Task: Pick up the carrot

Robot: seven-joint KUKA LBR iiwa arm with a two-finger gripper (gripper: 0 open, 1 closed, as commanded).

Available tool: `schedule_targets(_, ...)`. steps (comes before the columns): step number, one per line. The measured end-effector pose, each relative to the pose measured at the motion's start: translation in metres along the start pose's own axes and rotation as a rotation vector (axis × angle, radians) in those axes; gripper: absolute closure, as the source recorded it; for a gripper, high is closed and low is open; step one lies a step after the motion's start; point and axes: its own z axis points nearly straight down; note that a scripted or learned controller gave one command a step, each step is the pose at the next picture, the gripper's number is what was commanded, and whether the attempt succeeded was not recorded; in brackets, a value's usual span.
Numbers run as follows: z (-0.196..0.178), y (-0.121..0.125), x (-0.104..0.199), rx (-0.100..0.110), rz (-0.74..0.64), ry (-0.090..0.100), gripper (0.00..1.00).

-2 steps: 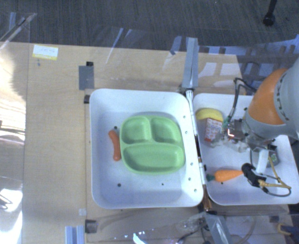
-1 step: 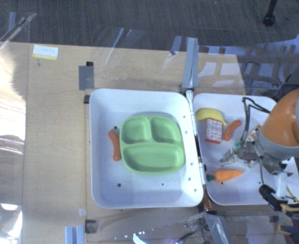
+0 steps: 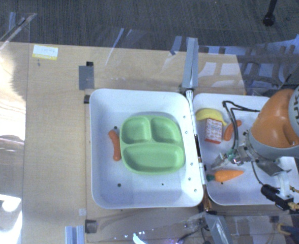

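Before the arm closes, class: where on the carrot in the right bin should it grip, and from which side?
Grip the carrot at its thick middle, coming straight down. It lies flat and lengthwise across the right bin, so the fingers should probably close across its narrow width. The gripper sits just above it.

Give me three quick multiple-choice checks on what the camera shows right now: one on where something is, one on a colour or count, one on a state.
1. Where does the carrot lie?
A. in the right bin
B. on the green plate
C. on the bare bench

2. How many compartments has the green plate?
A. two
B. three
C. five

3. How does the carrot rest?
A. standing upright
B. lifted clear of the bin
C. lying flat on the bin floor

Answers:
1 A: it sits on the white floor of the right bin, near the front wall.
2 B: two small sections above one long one.
3 C: it lies lengthwise on the floor, just below the gripper.
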Motion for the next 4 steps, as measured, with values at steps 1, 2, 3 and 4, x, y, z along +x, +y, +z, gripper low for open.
schedule_targets(1,-0.0001,0.0012,0.0071,0.000,0.016,0.000,0.00)
schedule_targets(2,-0.0002,0.0030,0.0157,0.000,0.021,0.000,0.00)
schedule_targets(3,0.0000,0.0020,0.0112,0.000,0.031,0.004,0.00)
schedule_targets(4,0.0001,0.0016,0.0089,0.000,0.038,0.005,0.00)
